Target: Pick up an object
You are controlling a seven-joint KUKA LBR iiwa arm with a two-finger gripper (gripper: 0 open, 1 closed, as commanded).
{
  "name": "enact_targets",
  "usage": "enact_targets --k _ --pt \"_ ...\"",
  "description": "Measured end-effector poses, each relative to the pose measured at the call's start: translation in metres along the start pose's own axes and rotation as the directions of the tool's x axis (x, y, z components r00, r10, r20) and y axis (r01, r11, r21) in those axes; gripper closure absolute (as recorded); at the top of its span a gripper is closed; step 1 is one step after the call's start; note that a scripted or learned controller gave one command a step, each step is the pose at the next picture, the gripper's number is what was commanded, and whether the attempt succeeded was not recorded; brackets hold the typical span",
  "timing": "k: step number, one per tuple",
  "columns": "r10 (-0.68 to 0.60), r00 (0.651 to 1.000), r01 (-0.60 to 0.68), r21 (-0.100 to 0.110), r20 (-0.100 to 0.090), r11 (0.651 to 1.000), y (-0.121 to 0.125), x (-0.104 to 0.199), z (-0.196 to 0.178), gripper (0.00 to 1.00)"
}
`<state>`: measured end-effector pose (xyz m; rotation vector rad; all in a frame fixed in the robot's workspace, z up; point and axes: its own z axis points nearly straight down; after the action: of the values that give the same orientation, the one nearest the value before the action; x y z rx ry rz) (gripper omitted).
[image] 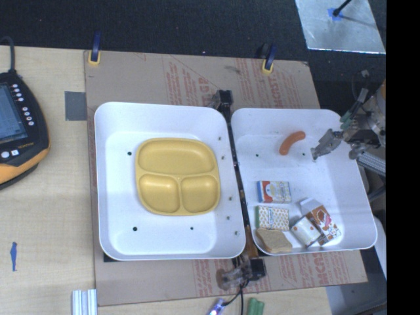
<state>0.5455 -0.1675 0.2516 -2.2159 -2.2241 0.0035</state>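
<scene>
The grey two-finger gripper (328, 143) hangs at the right white plastic bin's (341, 195) three o'clock edge, jaws slightly parted, gripping nothing. The small orange sausage-shaped toy (292, 142) lies just beside it at nine o'clock. Small printed food cartons (273, 191) cluster toward six o'clock. The left white bin (118, 235) holds a yellow divided plastic plate (177, 176).
</scene>
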Motion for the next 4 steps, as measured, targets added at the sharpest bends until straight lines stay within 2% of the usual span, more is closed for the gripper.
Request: enact_targets --k 1,2,3,4 --pt "-0.003 1.0 0.003 0.003 0.001 1.0 0.054 -0.015 0.125 0.0" --pt "0.0 1.0 0.0 0.0 0.0 1.0 0.107 -0.006 0.152 0.0" --pt "0.0 1.0 0.0 0.0 -0.001 1.0 0.111 0.016 0.149 0.0" --pt "0.002 1.0 -0.002 -0.002 0.0 1.0 0.111 -0.003 0.159 0.0"
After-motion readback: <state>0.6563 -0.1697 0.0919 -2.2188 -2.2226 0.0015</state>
